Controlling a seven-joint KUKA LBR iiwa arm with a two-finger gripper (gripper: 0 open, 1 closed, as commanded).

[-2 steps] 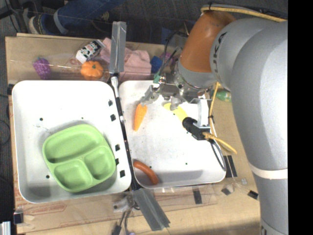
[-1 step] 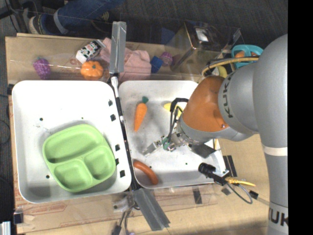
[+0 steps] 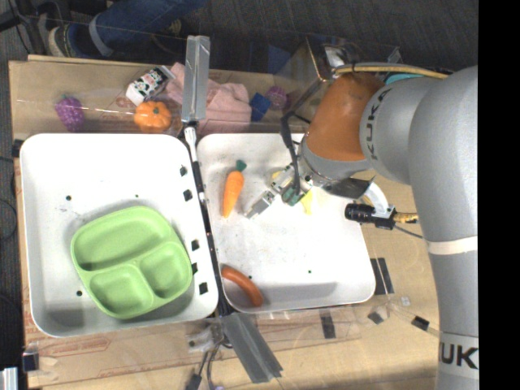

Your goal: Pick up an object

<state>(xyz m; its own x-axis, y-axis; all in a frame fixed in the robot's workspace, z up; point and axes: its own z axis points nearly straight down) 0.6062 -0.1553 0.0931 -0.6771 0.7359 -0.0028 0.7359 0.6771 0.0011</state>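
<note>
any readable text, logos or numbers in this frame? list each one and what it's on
"KUK": vertical, cut short, on the grey arm link beside the orange band.
"UK": cut by the frame edge, low on the arm's lower grey link.
Small black-and-white pack behind the left bin: has a print, too blurred to read.
Nothing else legible.

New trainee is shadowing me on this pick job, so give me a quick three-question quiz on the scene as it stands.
1. True or false: the green tray lies in the right bin.
2. Which thing lies nearest the tool? A) carrot B) sausage C) pumpkin
3. Fill in: the pumpkin sits outside the bins, beyond the ___ bin's far edge.

Key: 1. False, it lies in the left bin. 2. A. 3. left.
</note>
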